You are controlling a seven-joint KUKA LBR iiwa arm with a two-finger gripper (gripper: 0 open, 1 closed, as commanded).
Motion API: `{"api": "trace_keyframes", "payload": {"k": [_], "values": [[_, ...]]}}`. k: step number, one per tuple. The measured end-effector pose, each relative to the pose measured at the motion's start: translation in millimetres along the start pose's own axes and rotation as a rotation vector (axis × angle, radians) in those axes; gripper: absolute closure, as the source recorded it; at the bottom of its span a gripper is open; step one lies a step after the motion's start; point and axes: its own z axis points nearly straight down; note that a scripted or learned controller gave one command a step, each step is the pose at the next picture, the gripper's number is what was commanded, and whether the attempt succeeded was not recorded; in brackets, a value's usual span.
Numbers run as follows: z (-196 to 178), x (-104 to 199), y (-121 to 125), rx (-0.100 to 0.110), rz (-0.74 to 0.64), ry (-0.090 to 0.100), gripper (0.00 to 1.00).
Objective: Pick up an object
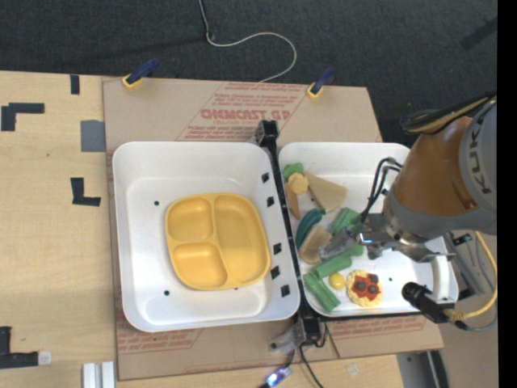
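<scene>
Low over the right bin (pixel 396 153) sits the gripper (pixel 346 246), its state impossible to tell; toy food pieces (pixel 321 217) lie heaped under and left of it. Farther left, a yellow divided plate (pixel 216 241) rests in the left bin (pixel 129 217).

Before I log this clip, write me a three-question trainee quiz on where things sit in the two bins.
1. True or false: the yellow three-compartment plastic plate lies in the right white bin.
2. Which bin is the hand over?
3. The small round toy pizza lies: A) on the plate B) near the right bin's front edge C) on the cardboard sheet.

Key: 1 false, it lies in the left white bin; 2 the right bin; 3 B.
</scene>
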Motion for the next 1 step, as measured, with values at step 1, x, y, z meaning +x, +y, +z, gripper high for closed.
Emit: {"api": "trace_keyframes", "payload": {"k": [1], "values": [[44.9,-2.4,-4.7,0.001,0.0,0.0,0.0]]}}
